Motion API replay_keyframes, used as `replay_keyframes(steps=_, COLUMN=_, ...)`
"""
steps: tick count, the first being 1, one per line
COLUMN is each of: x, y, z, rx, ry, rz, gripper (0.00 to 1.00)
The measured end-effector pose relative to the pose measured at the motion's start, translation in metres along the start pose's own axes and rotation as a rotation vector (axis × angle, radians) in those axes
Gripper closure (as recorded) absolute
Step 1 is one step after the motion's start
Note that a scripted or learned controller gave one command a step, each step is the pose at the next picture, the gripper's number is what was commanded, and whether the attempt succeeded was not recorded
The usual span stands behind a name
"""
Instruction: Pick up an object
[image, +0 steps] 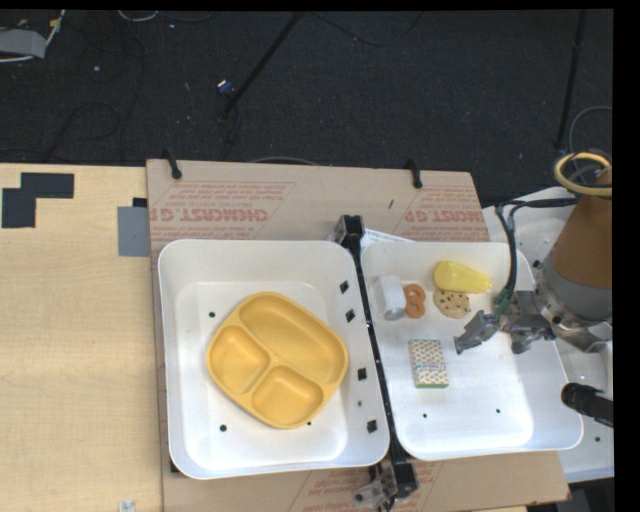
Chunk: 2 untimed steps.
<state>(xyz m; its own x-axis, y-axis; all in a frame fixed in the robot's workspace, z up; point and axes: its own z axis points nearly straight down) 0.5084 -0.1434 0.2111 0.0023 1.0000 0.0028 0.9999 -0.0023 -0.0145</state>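
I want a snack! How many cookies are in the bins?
1: a chocolate chip cookie in the right bin, below the yellow piece, right of the orange ring. None looks hidden.

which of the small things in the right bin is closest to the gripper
The patterned flat card, just left of the gripper; the cookie and yellow piece lie farther up.

place: robotics lab | signs: white bins (190, 300) on cardboard sheet (300, 200) | cables (270, 50) on dark floor

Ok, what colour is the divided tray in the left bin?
Yellow all over, three compartments; the divided tray shows plainly in the camera view, lying in the left bin.
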Motion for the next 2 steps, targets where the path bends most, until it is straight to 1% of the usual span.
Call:
replay_keyframes(steps=1, x=0.000, y=0.003, z=-0.006, rx=-0.013, ry=-0.003, rz=-0.003, gripper=0.00)
replay_keyframes(steps=2, x=0.003, y=-0.004, z=0.056, rx=-0.005, ry=0.000, rz=-0.002, gripper=0.00)
